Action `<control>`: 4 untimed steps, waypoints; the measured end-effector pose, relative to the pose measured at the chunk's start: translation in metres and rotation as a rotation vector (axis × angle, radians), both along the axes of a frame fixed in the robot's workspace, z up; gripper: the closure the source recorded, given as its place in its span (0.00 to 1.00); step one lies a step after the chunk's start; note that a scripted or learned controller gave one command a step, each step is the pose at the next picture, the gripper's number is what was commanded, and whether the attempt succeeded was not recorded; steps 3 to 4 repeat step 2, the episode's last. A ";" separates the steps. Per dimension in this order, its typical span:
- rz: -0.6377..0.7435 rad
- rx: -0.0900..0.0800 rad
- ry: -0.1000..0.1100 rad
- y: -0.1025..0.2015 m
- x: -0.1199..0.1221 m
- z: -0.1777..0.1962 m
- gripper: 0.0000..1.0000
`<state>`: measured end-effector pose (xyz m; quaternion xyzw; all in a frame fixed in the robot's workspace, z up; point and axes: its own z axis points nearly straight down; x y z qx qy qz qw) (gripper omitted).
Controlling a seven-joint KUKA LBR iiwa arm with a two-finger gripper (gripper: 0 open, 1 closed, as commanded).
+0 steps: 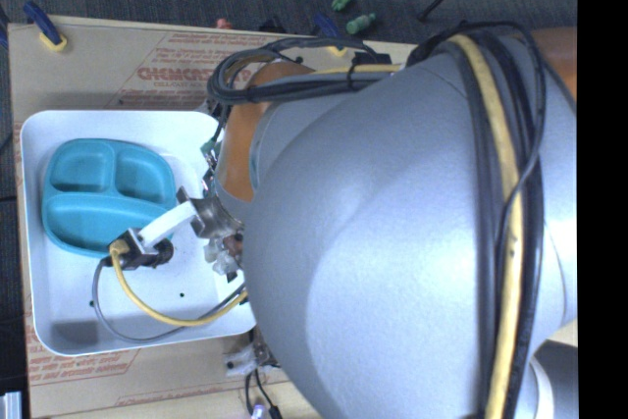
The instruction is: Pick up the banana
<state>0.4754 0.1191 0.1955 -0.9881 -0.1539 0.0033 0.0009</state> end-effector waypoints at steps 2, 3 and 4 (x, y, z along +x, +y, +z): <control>0.705 0.005 0.001 0.012 -0.001 -0.105 1.00; 0.705 0.005 0.001 0.012 -0.001 -0.105 1.00; 0.705 0.005 0.001 0.012 -0.001 -0.105 1.00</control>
